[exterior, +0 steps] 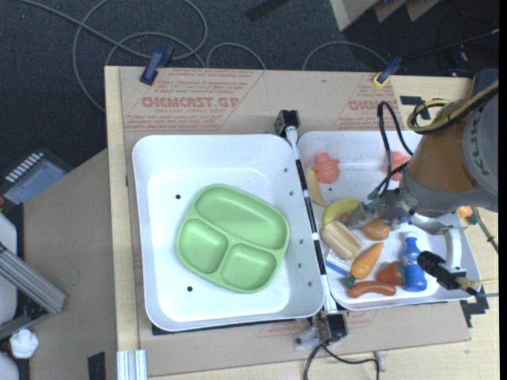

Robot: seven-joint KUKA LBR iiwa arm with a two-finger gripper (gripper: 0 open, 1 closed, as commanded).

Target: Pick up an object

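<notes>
Camera view, toys (366, 260): heaped in right bin (356, 145), 3 o'clock.
Gripper (379, 210): above them, grip unreadable.
Left bin (150, 165): green tray (231, 237).
Board (190, 97) print: "CHEMCAST".

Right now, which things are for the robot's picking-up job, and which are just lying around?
For the job:
end effector
carrot
hot dog bun
red sausage
blue bottle
pink toy
right bin

Just lying about:
green divided plate
left bin
blue clamp
floor cables
</notes>
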